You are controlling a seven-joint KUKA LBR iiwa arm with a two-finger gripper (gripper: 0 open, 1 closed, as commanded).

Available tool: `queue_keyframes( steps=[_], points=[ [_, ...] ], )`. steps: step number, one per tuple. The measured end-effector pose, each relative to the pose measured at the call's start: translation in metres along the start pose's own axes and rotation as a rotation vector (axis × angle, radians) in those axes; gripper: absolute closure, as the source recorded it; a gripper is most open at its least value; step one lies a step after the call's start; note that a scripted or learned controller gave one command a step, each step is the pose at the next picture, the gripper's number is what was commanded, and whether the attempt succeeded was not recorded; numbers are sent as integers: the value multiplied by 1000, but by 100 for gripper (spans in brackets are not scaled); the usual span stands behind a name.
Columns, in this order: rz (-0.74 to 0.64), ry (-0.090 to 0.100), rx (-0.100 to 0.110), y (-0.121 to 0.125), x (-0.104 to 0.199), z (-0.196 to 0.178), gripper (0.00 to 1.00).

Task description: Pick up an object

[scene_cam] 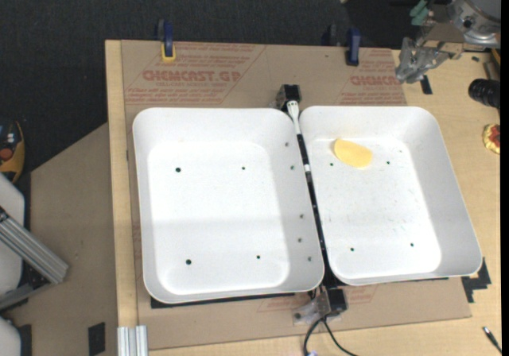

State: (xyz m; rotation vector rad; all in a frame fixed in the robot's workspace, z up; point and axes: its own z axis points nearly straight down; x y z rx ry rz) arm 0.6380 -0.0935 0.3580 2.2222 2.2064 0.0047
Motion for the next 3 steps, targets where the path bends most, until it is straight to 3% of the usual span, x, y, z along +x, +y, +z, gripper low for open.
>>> queue_keyframes(
  steps=[1,3],
  points=[
    [-15,8,16,-29,93,48,100],
    [-7,6,12,-46,79,35,100]
  ],
)
